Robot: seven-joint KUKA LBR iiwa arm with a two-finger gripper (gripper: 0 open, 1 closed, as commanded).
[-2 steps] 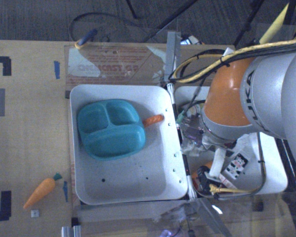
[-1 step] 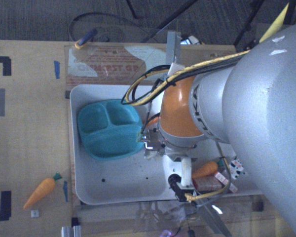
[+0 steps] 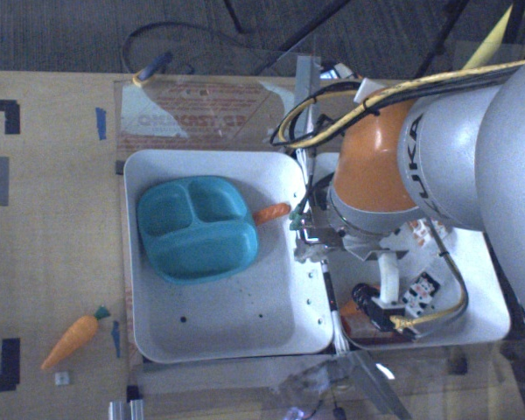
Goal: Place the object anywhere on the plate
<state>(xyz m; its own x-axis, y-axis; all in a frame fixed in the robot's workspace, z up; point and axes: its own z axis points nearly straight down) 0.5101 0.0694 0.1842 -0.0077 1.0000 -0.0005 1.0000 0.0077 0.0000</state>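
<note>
Teal plastic plate (image 3: 198, 228) with three compartments sits in the upper left part of the left white bin (image 3: 245, 322). Small orange toy carrot (image 3: 271, 213) lies in that bin touching the plate's right edge — not on it. Grey arm (image 3: 455, 156) with orange band covers the right bin (image 3: 486, 309); can't tell the gripper's state. Another orange carrot (image 3: 70, 339) sits on the wooden bench (image 3: 44, 261), lower left.

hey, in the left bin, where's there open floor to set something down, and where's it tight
The widest bare floor of the left bin lies below the teal plate, toward the near wall. The plate's three compartments look bare too. It is tight at the right: a small carrot lies against the plate's right edge, and the arm hangs over the divider and the right bin.
</note>
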